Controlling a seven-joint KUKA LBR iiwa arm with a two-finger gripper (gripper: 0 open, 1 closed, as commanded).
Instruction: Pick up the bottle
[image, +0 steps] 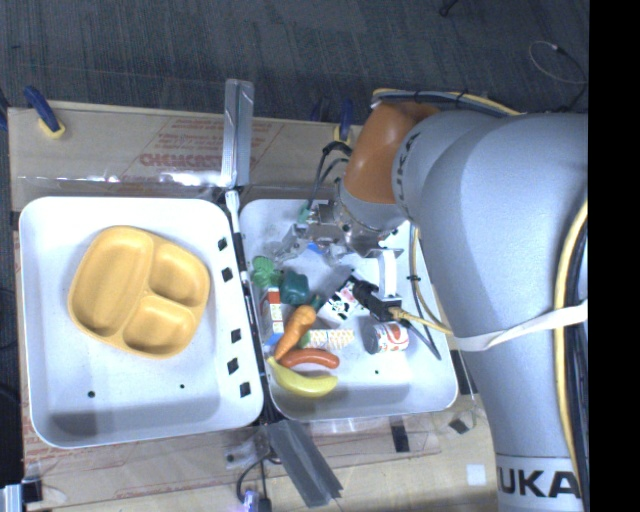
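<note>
Grey arm (480, 220) above right bin (400, 385), grip state indiscernible; grey bottle (388, 337), red-and-white label, near its right wall.

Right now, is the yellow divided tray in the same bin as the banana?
No: the yellow divided tray lies in the left bin, while the banana lies in the right bin.

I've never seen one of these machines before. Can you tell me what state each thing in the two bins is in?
Yellow tray: lying flat in the left bin.
Banana: lying at the right bin's front.
Carrot: lying slanted.
Pincer: low over the clutter.
</note>
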